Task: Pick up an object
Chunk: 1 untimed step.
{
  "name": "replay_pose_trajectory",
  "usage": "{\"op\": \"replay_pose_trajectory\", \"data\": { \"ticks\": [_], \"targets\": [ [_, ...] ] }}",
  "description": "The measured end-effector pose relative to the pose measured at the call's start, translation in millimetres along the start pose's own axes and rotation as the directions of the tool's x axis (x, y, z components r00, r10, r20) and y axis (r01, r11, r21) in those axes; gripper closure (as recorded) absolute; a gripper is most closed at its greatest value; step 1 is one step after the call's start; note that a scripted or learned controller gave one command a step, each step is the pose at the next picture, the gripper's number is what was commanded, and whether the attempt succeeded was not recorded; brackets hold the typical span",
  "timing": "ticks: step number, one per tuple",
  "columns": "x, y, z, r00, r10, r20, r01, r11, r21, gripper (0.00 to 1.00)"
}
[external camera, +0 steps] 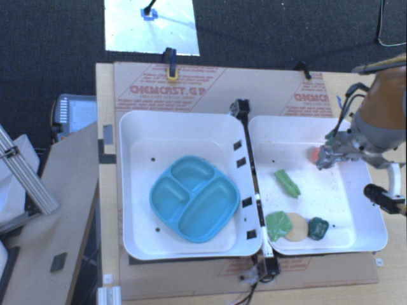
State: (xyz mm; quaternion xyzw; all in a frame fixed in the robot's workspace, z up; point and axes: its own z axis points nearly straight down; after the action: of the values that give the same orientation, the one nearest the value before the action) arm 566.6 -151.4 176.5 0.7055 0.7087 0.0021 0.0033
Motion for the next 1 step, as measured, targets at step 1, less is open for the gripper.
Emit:
{"op": "replay_pose_trajectory", "data": {
  "ticks": [1],
  "targets": [
    [-7.5, -4.0, -58.8, 1.000, 0.001, 0.001, -0.001, 1.000, -0.001, 1.00]
  ]
}}
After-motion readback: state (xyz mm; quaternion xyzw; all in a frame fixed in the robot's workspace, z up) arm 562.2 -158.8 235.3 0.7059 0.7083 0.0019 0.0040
